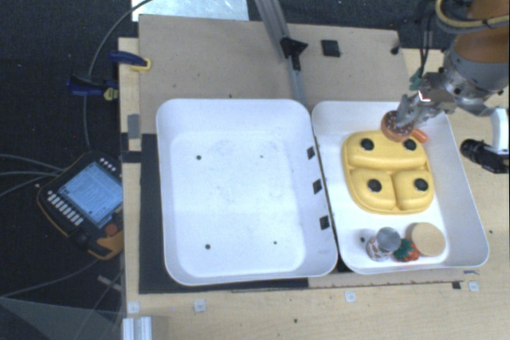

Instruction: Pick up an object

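Camera view: gripper (404, 120) low over the right bin (470, 195).
Finger state unclear; yellow tray (388, 173) lies just below them.

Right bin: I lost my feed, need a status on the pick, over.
Gripper low at right bin far edge, over small brown object; grasp unconfirmed. Yellow tray right beside it. Small items at near edge.

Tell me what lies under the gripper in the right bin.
The gripper sits over a small brown and orange object at the far edge of the yellow tray. The gripper covers most of that object.
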You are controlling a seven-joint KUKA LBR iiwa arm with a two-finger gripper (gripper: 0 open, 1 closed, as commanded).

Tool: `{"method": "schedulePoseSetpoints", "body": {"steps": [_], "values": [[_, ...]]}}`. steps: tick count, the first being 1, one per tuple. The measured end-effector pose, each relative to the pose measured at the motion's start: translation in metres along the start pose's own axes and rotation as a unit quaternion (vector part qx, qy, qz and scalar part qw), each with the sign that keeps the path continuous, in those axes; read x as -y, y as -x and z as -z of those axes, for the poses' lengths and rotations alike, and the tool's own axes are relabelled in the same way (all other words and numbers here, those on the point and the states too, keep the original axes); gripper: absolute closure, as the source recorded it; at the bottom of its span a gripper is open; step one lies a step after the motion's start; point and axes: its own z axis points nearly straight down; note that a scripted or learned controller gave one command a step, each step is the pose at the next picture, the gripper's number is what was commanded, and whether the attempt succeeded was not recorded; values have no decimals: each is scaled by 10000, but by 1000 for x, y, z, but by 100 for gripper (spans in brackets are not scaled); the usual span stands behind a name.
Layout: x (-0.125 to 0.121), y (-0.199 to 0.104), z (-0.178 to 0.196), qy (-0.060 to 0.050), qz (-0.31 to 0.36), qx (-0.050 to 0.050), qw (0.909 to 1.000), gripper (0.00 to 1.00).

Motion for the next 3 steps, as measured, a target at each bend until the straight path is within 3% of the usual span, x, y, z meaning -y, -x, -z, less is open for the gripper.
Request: {"method": "schedulePoseSetpoints", "body": {"steps": [1,3], "values": [[23,-38,2,4,2,-2,10000,100],[68,-146,0,-4,17,-12,10000,100]]}}
